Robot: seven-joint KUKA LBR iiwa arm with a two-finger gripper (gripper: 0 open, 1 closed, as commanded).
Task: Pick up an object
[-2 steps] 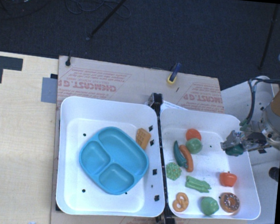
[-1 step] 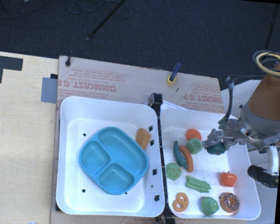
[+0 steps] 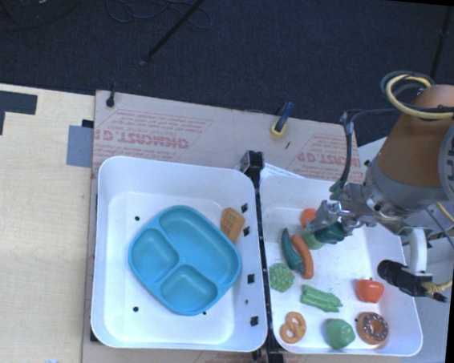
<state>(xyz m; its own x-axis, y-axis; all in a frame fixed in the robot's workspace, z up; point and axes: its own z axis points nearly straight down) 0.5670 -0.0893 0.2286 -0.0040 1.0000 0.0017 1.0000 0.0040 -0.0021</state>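
Where the gripper (image 3: 331, 225) hangs low over the right bin (image 3: 405, 332), at about eleven o'clock within it, whether its fingers are spread or closed cannot be told, and nothing is visibly caught between them. Candidate items lie loose for picking: a red-orange piece (image 3: 310, 216) just beside the tip, a teal pod (image 3: 290, 245) and orange sausage (image 3: 306, 259) at its seven o'clock, then broccoli (image 3: 281, 277), green pepper (image 3: 321, 298), tomato (image 3: 369, 290), pretzel (image 3: 293, 327), lime (image 3: 339, 333), donut (image 3: 372, 328). Left bin (image 3: 108, 317): blue divided plate (image 3: 184, 258), a waffle piece (image 3: 232, 222) at its one o'clock; cardboard (image 3: 183, 136) underlies both, on a pale bench (image 3: 17, 259) before dark carpet (image 3: 225, 47).
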